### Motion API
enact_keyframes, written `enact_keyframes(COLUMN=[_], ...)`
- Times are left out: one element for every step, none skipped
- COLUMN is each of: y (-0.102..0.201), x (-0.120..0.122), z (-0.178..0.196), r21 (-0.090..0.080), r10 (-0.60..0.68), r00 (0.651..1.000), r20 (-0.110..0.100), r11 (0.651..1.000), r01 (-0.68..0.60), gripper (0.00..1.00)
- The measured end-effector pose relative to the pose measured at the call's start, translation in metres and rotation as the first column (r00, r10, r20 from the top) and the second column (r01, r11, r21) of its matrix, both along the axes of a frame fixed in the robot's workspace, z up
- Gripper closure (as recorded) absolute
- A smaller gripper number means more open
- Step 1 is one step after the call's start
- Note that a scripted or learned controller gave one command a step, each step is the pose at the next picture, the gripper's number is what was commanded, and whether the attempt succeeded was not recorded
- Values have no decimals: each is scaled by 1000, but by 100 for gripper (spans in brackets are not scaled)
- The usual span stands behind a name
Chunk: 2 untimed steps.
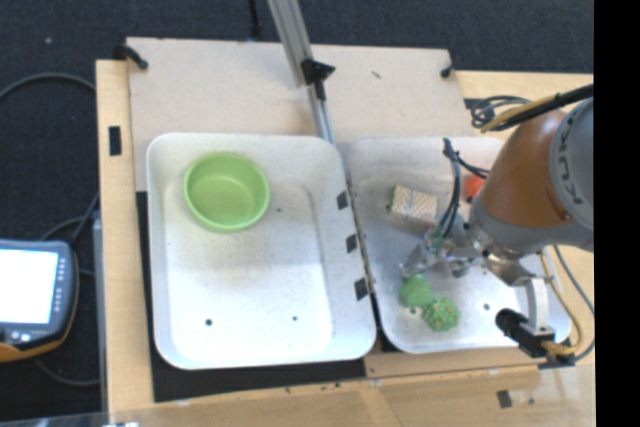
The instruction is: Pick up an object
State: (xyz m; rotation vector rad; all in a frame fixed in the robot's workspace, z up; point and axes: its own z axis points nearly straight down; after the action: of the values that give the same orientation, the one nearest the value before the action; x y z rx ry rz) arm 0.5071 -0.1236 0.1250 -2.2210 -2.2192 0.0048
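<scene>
The grey arm with the orange band reaches in over the right-hand shallow white bin (395,160), and its two-finger gripper (432,260) hangs low in the middle of that bin. Whether it is spread or closed cannot be told from this angle; nothing is seen held. Three candidates lie in the right-hand bin: a small smooth green ball (414,292) just below the gripper, a knobbly green ball (441,315) touching or just beside the smooth one toward the bin's front wall, and a pale speckled block (413,203) near the gripper toward the bin's rear wall. A light green plastic bowl (227,192) sits in the left-hand bin, well apart. Judgement: the approach step is in hand, no grasp yet made. The next move calls for centring over the smooth ball, descending, and closing without nudging its knobbly neighbour.
</scene>
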Motion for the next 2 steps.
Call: enact_keyframes(y=[-1,-2], x=[0,2], z=[-25,-14], r21=[-1,1], r10=[-1,-5], r00=[1000,1000], r20=[3,8], r11=[1000,1000], r01=[1,5], gripper=[0,100])
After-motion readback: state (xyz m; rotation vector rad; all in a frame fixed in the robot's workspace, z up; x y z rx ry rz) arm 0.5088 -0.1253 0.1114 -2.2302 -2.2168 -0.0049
